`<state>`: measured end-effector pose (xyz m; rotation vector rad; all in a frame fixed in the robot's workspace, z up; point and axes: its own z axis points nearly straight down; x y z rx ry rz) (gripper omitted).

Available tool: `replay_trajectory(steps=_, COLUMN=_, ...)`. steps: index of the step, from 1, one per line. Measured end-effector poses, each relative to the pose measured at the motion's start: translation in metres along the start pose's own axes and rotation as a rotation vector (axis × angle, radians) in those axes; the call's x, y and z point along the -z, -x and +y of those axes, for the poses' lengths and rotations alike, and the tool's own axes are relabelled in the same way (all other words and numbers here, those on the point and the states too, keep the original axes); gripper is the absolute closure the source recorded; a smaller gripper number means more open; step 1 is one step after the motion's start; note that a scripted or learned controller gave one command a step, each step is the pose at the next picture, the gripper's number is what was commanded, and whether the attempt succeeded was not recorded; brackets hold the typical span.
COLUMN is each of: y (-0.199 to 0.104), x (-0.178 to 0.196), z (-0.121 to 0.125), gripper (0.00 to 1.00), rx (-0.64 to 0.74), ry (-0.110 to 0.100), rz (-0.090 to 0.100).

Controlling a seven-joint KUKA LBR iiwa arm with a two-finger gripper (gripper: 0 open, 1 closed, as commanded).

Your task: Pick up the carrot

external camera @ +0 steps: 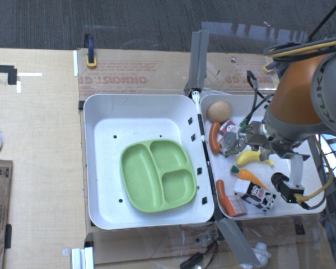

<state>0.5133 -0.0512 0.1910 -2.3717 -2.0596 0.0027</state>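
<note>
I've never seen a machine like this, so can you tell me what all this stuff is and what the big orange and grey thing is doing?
That is a robot arm, seen by a camera looking down from above. It reaches in from the right. Its gripper hangs over the right bin, which holds toy food: a carrot, a banana, a brown potato-like ball, two red sausage-like pieces and a small black and white box. The left bin holds a green divided plate. The arm should pick up the carrot. I see nothing held.
</note>
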Motion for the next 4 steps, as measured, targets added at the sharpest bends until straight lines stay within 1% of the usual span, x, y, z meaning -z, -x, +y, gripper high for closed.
replay_trajectory(steps=1, y=0.058, x=-0.1, z=0.03, gripper=0.0, rx=-0.058, ry=-0.002, rz=0.0)
replay_trajectory(steps=2, y=0.059, x=-0.092, z=0.029, gripper=1.0, rx=-0.059, ry=-0.005, rz=-0.001)
replay_trajectory(steps=3, y=0.005, x=0.0, z=0.01, gripper=1.0, rx=0.091, ry=-0.001, rz=0.0)
replay_trajectory(steps=4, y=-0.009, x=0.0, z=-0.038, gripper=1.0, rx=0.541, ry=-0.001, rz=0.001)
